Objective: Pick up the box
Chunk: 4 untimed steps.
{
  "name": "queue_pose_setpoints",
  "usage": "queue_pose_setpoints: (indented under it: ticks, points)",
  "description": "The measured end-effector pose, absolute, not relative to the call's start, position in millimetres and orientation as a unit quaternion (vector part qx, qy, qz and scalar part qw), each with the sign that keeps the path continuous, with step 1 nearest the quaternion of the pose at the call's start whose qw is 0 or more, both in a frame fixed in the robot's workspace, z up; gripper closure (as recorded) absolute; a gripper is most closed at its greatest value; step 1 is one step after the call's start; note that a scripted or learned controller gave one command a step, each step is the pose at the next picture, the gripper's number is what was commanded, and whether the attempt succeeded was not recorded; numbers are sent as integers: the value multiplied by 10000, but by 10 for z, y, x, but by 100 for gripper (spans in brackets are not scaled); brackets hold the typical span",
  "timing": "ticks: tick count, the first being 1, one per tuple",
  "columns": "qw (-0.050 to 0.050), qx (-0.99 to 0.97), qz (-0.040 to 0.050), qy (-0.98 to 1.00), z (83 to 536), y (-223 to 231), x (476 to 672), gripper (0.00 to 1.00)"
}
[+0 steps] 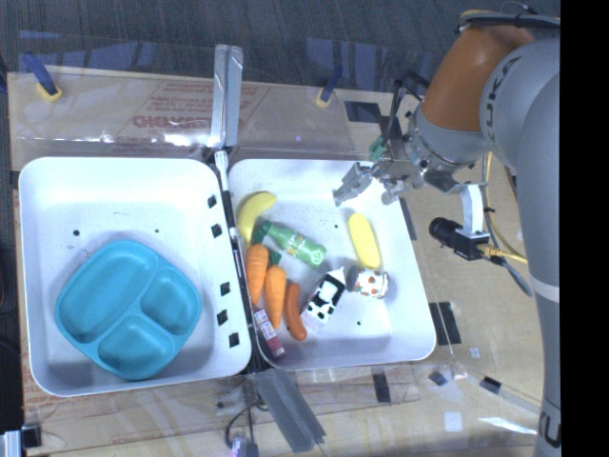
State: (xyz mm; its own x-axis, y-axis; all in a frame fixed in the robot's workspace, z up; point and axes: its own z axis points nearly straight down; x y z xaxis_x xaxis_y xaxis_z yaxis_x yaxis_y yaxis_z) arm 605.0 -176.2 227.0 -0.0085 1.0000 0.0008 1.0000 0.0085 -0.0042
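Camera view is showing the grey arm with the orange band reaching in from the right, its two-finger gripper point(369, 183) hanging over the upper right part of the right-hand shallow white bin point(404, 336). Its fingers are standing spread apart and pinching nothing.

The task's thing, a small black-and-white patterned box point(326, 297), is lying tilted on the bin floor toward the lower middle, just beside a short orange carrot point(294, 313) on one side and a small white ball with orange spots point(372, 285) on the other. A long yellow corn-like piece point(364, 240) is lying between the gripper and the box, and a green bottle point(294, 244) and a yellow banana point(251, 212) are lying further left. A blue divided plastic tray point(128, 307) is sitting in the left bin.

Judging from this, the approach step is in hand and the grasp is not yet made. The next move is calling for travel down the bin to sit above the box, then a descent with the fingers straddling it, keeping clear of the carrot and ball crowding its sides.
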Motion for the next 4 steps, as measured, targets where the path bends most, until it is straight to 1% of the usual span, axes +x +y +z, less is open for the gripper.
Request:
queue_pose_setpoints:
  ticks: [1, 2, 3, 4]
  points:
    - [18, -7859, 1, -6183, 1070, -1147, 6002, 0]
    - [18, -7866, 11, -6175, 1311, -1497, 4757, 0]
    - [9, -8839, -2, -4678, 918, -913, 4771, 0]
    - [12, -8872, 15, -4613, 913, -1244, 5956, 0]
